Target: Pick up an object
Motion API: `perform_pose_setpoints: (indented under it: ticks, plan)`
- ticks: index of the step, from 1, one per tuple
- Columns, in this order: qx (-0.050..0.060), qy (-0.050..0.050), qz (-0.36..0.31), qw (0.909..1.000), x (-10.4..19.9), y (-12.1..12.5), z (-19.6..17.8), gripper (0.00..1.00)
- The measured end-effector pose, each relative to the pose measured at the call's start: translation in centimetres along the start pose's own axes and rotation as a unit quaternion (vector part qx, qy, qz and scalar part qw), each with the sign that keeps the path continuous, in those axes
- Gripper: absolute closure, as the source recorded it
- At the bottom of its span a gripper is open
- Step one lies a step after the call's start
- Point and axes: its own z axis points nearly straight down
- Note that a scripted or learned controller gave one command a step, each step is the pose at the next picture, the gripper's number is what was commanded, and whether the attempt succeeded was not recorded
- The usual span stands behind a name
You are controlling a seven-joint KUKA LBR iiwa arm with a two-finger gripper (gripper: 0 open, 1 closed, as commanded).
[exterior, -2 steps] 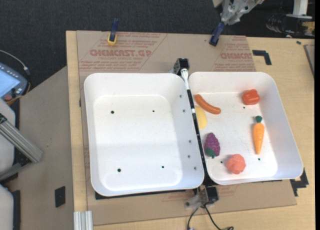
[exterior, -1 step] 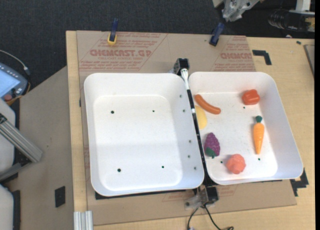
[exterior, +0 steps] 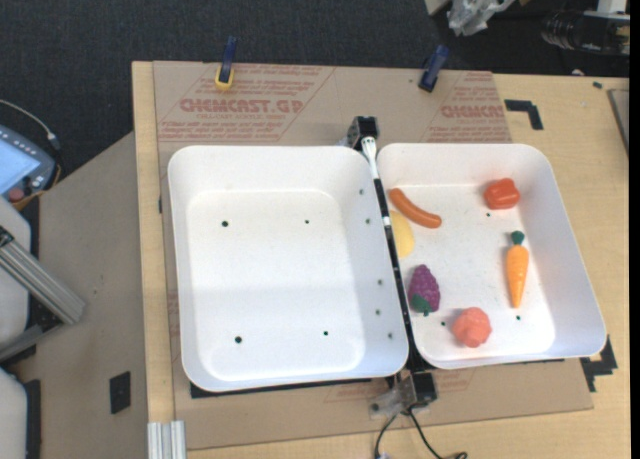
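Hanging beyond the bins, gripper (exterior: pixel 472 13), finger state unclear, well apart from carrot (exterior: pixel 516 272).

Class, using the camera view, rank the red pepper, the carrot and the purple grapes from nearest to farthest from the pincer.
The pincer hangs above the bench's far edge, beyond the right bin.
1. Red pepper: far right corner of the right bin.
2. Carrot: right side, mid-bin.
3. Purple grapes: near the divider, toward the front.

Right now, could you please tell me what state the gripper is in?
Gripper: raised beyond the bins' far edge, nothing between its fingers; open or shut cannot be told.
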Motion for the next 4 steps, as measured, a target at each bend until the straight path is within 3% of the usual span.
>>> perform_pose_setpoints:
  ticks: [4]
  plan:
    - [-0.010, -0.003, -0.002, 0.9999, 0.2, 0.4, -4.3, 1.00]
